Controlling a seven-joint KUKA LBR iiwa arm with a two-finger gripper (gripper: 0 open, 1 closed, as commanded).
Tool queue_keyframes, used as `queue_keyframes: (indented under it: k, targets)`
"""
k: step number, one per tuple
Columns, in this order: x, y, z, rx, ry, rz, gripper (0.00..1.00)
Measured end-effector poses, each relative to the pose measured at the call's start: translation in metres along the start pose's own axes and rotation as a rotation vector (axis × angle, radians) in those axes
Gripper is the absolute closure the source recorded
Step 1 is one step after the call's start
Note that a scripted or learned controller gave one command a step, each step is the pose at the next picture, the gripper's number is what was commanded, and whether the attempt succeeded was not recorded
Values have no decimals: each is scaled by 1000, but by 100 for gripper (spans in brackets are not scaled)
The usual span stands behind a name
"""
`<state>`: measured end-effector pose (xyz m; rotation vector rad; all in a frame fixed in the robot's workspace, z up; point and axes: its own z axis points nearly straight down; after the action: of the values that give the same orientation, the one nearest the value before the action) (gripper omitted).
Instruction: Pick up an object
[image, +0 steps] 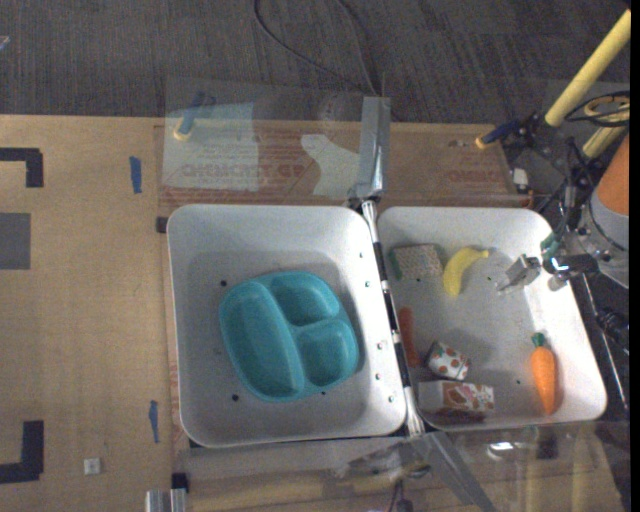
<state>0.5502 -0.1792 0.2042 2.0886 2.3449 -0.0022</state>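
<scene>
Wooden bench (80, 330), two white bins. Left bin (195, 240): we list one teal divided plate (288, 335). Right bin (500, 222): a banana (462, 268), sponge (417, 262), carrot (542, 374), carton (465, 397), and small spotted cup (447, 360). The gripper (522, 270) hangs just right of the banana, fingers spread, pinching nothing.

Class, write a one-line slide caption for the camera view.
Gripper hovers in the right bin beside a banana; a teal divided tray sits in the left bin.
</scene>
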Motion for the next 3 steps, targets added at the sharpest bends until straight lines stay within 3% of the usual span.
queue_keyframes:
  k: [1, 2, 3]
  targets:
    - [55, 58, 117, -7, -2, -169, 0]
    - [39, 115, 120, 41, 17, -201, 0]
    - [40, 113, 116, 51, 16, -204, 100]
